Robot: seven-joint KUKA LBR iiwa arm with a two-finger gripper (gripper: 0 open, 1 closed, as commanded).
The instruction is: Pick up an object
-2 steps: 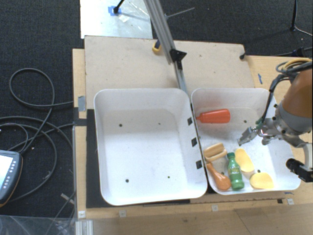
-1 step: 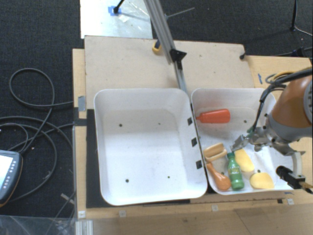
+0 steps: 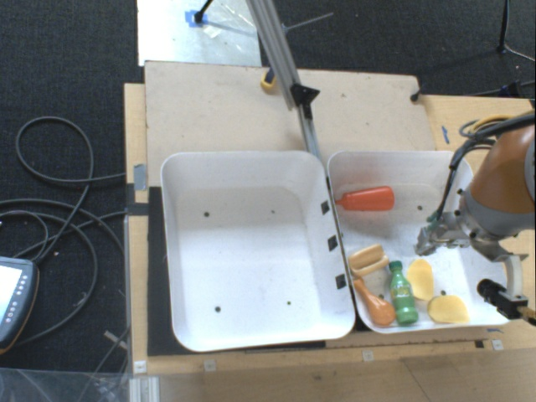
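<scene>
Grey tool (image 3: 427, 243) fingers indistinct

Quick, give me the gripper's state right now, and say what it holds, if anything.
Gripper: low in the right bin, beside the yellow pieces; open or shut cannot be told, and nothing is seen held in it.

I am not finding any text, brand, number or sign that I can read from here. The green bottle (image 3: 404, 292) in the right bin (image 3: 394, 170) is carrying a label, but it is showing too small for me to make out a single letter.
</scene>
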